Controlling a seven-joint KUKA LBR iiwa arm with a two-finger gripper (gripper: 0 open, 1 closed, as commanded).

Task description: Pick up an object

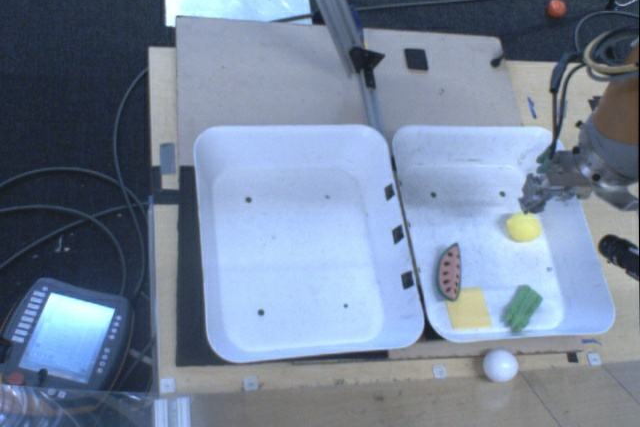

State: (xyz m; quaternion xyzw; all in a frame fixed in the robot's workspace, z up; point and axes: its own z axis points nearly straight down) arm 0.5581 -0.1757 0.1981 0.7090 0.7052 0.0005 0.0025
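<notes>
In the right bin point(470, 155) lie a yellow lemon-like ball point(523, 228), a watermelon slice point(449, 272), a flat yellow square piece point(468, 309) and a green knobbly piece point(521, 307). My gripper point(537, 198) hangs over the right bin's right side, just above and slightly right of the yellow ball. Nothing is visible between its tips.
The left bin point(300, 235) stands beside the right one. A white ball point(500, 365) rests on the bench in front of the right bin. A slanted metal pole point(335, 5) crosses the back. A teach pendant point(60, 330) sits at lower left.
</notes>
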